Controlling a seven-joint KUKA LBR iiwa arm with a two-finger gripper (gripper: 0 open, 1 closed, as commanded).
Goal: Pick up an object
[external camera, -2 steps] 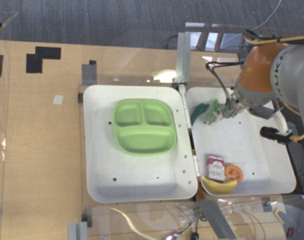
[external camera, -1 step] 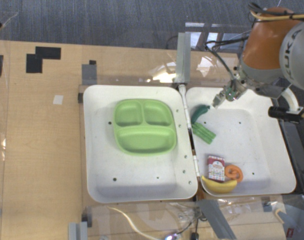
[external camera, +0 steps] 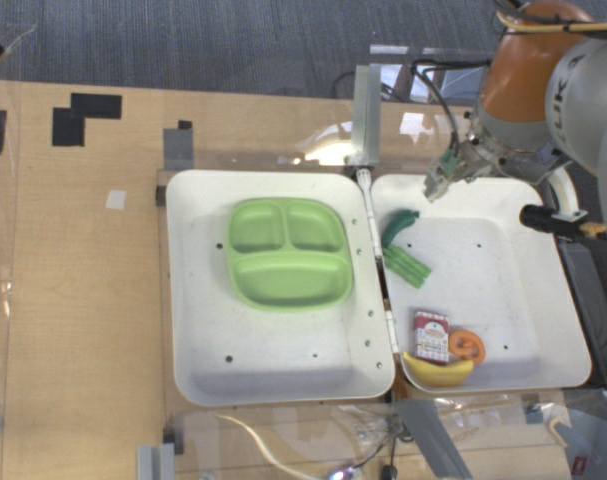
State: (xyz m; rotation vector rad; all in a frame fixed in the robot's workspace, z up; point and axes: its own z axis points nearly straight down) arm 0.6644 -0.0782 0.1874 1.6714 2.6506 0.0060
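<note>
The arm (external camera: 573, 78) enters from the right edge of the camera view at upper right, its grey casing and orange band (external camera: 518, 63) both visible, with the wrist angled down and to the left. The end effector (external camera: 441, 183) sits at the far end of the wrist, low and pointed leftward, over the upper part of the view's right half. Dark cables run along the wrist section above it, and the finger state could not be determined at this resolution.
</note>
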